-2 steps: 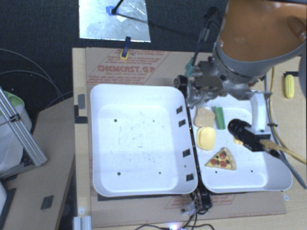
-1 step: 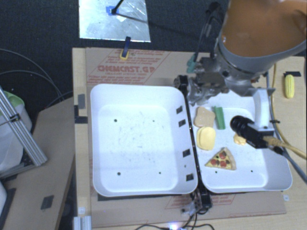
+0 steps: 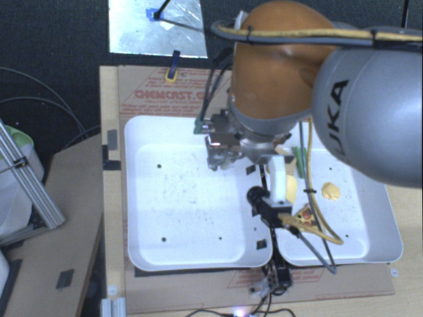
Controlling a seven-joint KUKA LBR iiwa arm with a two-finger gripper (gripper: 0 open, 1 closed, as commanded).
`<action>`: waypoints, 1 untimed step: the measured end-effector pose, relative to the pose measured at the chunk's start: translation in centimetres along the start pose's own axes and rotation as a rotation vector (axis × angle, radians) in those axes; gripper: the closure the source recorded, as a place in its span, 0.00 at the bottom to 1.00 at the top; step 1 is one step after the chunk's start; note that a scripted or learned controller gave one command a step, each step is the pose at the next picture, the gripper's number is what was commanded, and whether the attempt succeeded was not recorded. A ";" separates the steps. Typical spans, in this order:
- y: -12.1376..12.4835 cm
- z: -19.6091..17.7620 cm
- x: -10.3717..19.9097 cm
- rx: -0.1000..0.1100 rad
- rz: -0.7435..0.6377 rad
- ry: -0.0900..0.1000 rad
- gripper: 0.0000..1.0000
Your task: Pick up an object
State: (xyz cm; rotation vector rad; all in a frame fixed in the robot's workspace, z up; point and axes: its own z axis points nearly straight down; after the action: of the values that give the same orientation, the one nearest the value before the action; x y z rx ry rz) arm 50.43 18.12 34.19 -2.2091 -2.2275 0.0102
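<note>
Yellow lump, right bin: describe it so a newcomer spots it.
Look in the right bin, under the grey arm. On its bare floor lies a small rounded yellow lump. Unlike the red-and-yellow item nearer the bins' divide, it is plain yellow and touches nothing.

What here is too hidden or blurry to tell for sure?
Camera view:
1. Pincer: blurred, partly under the arm; whether it holds anything is unclear.
2. Right bin: far part covered by the arm.
3. Green thing: mostly hidden behind the arm.
4. Yellow lump: too small to identify.
</note>
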 end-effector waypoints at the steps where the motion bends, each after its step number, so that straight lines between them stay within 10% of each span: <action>1: 8.8 14.5 -3.5 -0.006 0.011 -0.002 1.00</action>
State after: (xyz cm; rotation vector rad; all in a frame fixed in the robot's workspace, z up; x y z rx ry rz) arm 59.15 14.63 19.64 -2.2257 -2.2189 0.0054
